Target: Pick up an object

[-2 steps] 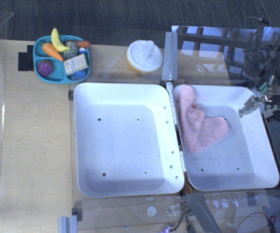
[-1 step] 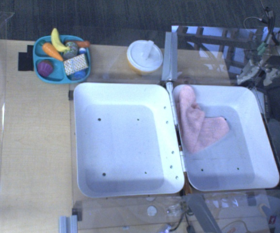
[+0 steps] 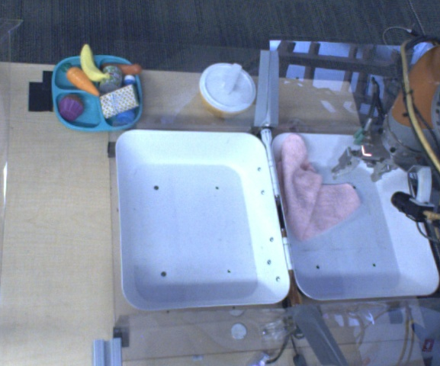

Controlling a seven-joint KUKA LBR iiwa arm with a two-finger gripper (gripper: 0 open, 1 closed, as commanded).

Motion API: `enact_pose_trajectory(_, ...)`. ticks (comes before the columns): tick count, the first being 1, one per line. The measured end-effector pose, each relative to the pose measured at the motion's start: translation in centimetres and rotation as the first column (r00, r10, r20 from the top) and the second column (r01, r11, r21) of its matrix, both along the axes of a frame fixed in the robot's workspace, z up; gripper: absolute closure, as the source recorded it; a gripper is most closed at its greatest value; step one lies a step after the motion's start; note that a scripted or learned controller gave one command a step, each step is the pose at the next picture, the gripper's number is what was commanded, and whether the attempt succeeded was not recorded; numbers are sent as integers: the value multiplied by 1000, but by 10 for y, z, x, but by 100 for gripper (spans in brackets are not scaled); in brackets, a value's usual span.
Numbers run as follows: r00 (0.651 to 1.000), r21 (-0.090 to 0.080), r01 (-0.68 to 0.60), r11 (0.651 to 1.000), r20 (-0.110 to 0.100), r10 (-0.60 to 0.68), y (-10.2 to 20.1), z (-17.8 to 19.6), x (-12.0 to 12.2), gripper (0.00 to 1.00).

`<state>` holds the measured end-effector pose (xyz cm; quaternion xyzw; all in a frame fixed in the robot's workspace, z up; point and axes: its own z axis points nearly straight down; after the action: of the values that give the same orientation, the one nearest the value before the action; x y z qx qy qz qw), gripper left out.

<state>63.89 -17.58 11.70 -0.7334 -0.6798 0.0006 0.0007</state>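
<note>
A soft pink cloth (image 3: 311, 197), crumpled and folded over itself, lies in the right shallow white bin (image 3: 372, 277), against that bin's left wall and reaching toward its middle. The grey arm with its orange band (image 3: 433, 82) comes in from the right, and the gripper (image 3: 363, 157) hangs over the upper right part of the same bin, just beside the cloth's right edge and apart from it; nothing is seen between its parts, and whether it is released or clenched cannot be told from this slant. The left shallow white bin (image 3: 197, 219) sits touching the right one along a shared seam. On the pale wooden surface (image 3: 44, 204) behind the left bin stands a round white-lidded yellow cup (image 3: 227, 88), and farther left a blue compartment tray (image 3: 97, 94) holding toy food: a yellow banana (image 3: 91, 64), an orange carrot (image 3: 81, 79), a purple piece (image 3: 71, 107) and a speckled block (image 3: 120, 99). Black cables (image 3: 425, 204) trail along the arm at the bin's right side.
</note>
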Motion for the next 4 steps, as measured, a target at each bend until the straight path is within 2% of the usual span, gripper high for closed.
enact_pose_trajectory(1,992,-3,-124,992,12,124,-4,-28,-31,0)
enact_pose_trajectory(2,964,-4,-267,964,14,267,66,-27,-42,0)
enact_pose_trajectory(3,964,-4,-267,964,13,267,66,-27,-42,0)
enact_pose_trajectory(4,963,-7,-268,963,18,268,66,-15,-40,100)
